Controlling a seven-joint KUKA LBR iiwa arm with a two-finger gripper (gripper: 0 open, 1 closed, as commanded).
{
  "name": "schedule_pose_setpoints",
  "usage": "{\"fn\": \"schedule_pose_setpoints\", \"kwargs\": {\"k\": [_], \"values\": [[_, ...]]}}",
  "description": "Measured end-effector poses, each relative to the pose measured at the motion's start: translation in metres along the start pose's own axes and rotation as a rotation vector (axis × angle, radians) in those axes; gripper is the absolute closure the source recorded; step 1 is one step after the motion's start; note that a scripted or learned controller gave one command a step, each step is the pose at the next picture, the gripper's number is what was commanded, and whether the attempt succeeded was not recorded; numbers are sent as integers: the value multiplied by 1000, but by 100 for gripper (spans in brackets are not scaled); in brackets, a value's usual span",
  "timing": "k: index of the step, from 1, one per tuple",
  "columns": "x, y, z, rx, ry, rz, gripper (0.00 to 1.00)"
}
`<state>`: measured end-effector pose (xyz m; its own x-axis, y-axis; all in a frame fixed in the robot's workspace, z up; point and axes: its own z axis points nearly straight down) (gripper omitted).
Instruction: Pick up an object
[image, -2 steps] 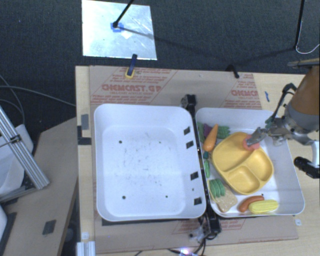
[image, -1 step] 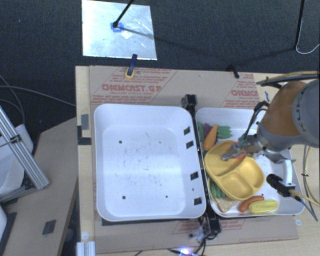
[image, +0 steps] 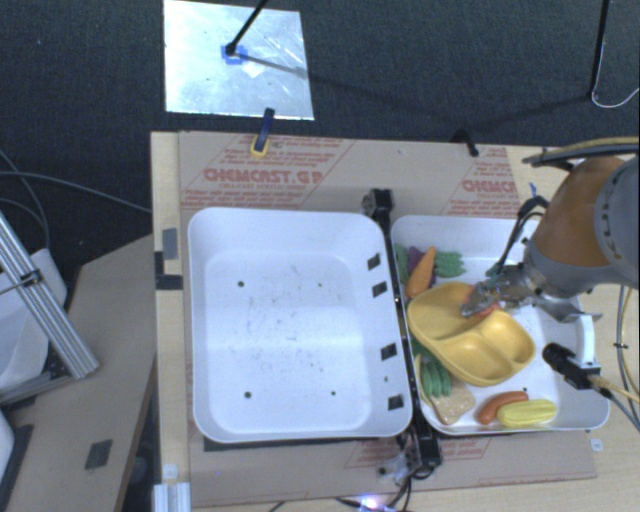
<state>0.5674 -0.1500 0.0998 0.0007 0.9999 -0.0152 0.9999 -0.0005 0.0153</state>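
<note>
The gripper (image: 483, 300), its state impossible to tell, is reaching over the yellow dish (image: 470, 335) in the right bin (image: 575, 425), ideally closing squarely across the rim.

Both shallow white plastic bins (image: 290, 330) look smooth with a slight sheen, the left one scuffed with faint grey marks on its floor. Under them sits a flat tan cardboard sheet (image: 300, 170), matt, with red print. Beyond the cardboard there's a square silvery foil-like sheet (image: 238, 60), crinkled and reflective, lying on dark, rough carpet (image: 80, 90). In the right bin, the yellow plastic dish (image: 475, 340) is glossy and smooth. The toy foods around it, like the orange carrot (image: 422, 268), look like matt plastic.
</note>
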Motion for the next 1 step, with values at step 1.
{"fn": "schedule_pose_setpoints", "kwargs": {"k": [1], "values": [[56,-30,-57,11,12,-2,100]]}}
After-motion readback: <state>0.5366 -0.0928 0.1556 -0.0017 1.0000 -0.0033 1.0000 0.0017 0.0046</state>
